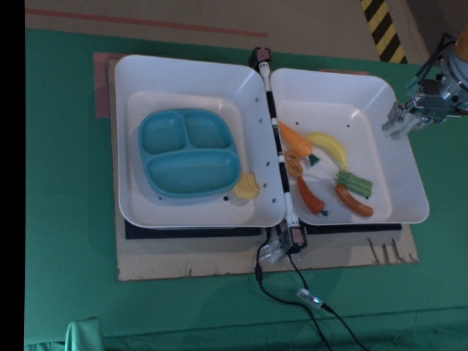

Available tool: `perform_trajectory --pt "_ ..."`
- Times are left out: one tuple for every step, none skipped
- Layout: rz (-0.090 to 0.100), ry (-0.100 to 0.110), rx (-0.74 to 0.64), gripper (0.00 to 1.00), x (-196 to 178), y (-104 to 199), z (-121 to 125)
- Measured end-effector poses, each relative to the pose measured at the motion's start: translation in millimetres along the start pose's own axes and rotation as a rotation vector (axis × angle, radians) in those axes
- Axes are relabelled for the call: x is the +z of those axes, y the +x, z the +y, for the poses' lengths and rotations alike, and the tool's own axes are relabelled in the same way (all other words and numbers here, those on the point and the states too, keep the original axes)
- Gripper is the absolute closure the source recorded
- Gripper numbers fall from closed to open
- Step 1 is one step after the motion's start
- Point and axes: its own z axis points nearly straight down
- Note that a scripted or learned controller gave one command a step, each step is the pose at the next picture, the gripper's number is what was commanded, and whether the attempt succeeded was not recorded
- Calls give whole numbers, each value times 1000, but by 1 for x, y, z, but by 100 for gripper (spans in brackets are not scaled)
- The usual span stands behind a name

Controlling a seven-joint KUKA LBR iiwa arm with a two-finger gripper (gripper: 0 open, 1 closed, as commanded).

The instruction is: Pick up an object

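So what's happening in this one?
A robot arm reaches in over the right edge of the right bin, its gripper holding nothing. Toy food lies in that bin: a carrot, a banana, a green piece, a sausage and a red pepper. The left bin holds a blue divided plate and a yellow piece.

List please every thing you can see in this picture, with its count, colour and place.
Bins: two, white, side by side on the bench.
Divided plate: one, teal, left bin.
Small yellow piece: one, left bin, beside the plate.
Carrot: one, orange, right bin.
Banana: one, yellow, right bin.
Pretzel-like piece: one, orange, right bin.
Chili pepper: one, red, right bin.
Green vegetable: one, right bin.
Sausage: one, red-orange, right bin.
Gripper: one, grey, over the right bin's right edge.
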Motion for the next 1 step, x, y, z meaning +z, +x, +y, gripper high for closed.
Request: perform_trajectory --pt "2 4 0 100 14 24 -23"
